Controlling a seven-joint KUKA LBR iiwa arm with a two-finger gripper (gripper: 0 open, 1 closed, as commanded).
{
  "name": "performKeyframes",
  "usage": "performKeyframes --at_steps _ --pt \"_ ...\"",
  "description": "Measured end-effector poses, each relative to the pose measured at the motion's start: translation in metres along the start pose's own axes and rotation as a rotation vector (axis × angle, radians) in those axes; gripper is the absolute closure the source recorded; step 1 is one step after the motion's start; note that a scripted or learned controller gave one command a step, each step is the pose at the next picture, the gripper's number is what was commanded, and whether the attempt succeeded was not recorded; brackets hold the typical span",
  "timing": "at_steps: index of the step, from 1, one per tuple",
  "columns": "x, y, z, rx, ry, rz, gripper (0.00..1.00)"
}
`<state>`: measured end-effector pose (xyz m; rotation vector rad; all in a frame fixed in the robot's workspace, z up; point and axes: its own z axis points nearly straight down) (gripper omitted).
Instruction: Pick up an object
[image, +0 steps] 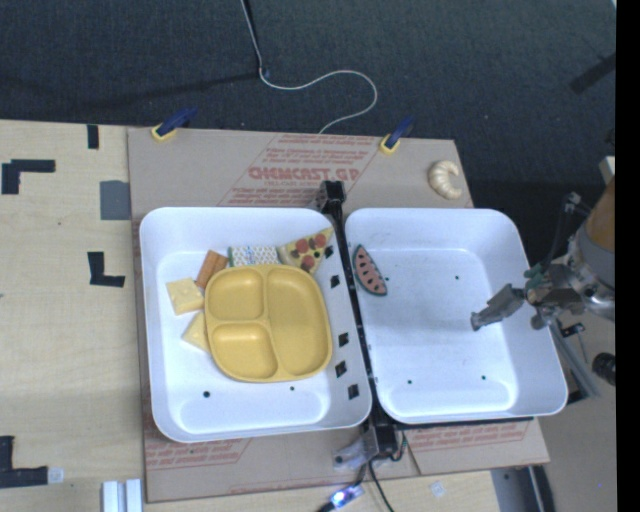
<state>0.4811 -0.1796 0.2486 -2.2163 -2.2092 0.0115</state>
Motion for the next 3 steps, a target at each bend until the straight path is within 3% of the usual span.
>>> performKeyframes --at_steps 1,3 --pt "0.0 0.002 -0.006 -0.012 -0.003 -0.004 0.0" --pt "0.004 0.001 0.102 -0.007 -0.002 -0.004 0.0"
